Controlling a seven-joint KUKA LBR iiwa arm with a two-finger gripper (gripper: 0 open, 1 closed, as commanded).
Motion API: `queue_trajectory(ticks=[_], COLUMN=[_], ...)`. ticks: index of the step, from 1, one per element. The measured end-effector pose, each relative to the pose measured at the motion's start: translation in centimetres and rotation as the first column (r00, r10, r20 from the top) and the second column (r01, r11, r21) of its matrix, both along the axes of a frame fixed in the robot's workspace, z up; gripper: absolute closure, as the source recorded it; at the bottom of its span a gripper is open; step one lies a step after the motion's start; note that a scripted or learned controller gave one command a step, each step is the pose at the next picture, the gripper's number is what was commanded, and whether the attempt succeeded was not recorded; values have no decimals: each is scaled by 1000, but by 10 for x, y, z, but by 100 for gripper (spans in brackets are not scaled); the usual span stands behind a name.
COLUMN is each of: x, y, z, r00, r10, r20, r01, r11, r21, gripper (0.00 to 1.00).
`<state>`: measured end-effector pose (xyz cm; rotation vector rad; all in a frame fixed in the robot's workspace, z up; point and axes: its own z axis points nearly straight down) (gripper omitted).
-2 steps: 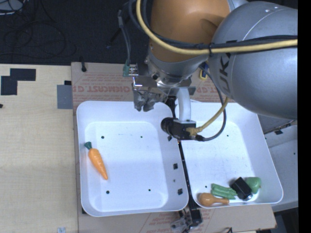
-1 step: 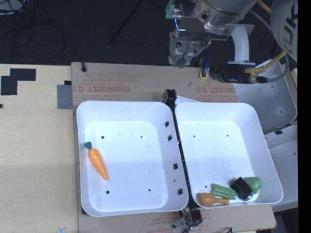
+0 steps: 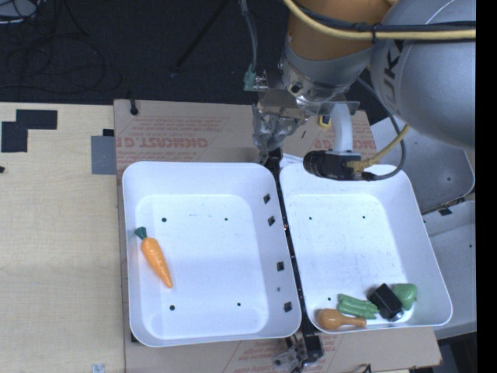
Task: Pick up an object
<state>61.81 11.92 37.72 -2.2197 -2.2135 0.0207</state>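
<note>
The grey arm with its orange band reached in from the right, its two-finger gripper (image 3: 270, 142) hanging above the far rim where the two shallow white plastic bins met; finger spacing could not be told. The left bin (image 3: 202, 179) held an orange toy carrot with a green top (image 3: 156, 259) near its left wall. In the right bin (image 3: 349, 208), clustered at the near right corner, lay a green pod-shaped toy (image 3: 357, 306), a small black block (image 3: 386, 301), a light green rounded piece (image 3: 405, 292) and an orange pear-shaped toy (image 3: 339, 319).
</note>
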Motion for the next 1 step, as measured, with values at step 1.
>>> queue_trajectory(ticks=[1], x=[-1], y=[100], z=[36], r00=[1000], r10=[12], r20=[14], r01=[-12], r11=[1000], r21=[7], gripper=[100])
